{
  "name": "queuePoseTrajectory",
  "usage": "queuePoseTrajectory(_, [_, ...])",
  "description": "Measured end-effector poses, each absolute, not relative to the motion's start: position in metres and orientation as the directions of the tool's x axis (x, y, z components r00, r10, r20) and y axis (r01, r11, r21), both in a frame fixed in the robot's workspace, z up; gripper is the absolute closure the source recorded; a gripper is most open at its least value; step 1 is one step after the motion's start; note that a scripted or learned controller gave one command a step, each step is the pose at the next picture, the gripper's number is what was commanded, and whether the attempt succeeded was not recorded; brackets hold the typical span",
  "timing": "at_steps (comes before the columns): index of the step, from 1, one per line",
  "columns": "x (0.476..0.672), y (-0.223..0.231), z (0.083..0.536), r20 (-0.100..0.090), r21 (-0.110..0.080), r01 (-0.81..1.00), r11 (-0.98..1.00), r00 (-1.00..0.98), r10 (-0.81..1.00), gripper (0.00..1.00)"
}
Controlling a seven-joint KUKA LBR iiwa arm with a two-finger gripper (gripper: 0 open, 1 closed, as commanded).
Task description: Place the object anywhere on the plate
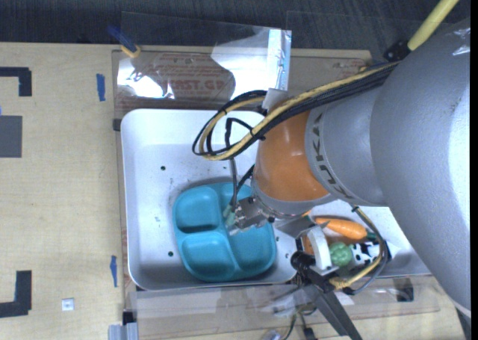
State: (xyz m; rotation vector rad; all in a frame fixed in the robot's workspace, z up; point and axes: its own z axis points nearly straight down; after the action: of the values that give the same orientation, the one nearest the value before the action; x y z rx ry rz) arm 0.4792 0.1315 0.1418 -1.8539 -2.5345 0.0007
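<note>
A teal plate (213, 245) with three compartments lies in the front part of the left white bin (146, 181). My gripper (239, 217) hangs low over the plate's right side, near the ridge where its compartments meet. The grey arm and its orange band hide most of the gripper. Nothing I can make out lies on the visible part of the plate. An orange carrot (340, 227) lies in the right bin, just right of the plate. A green round item (340, 254) and a black-and-white item (364, 251) sit beside it.
The arm covers most of the right bin (399, 256). A clear plastic sheet (202, 69) stands behind the left bin. Bare white floor of the left bin lies to the left of and behind the plate. Black and yellow cables loop above the plate.
</note>
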Motion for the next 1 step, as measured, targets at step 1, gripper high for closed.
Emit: queuePoseTrajectory(1, [0.5008, 0.0415, 0.1850, -0.002, 0.002, 0.938, 0.346, -0.346, 0.938, 1.00])
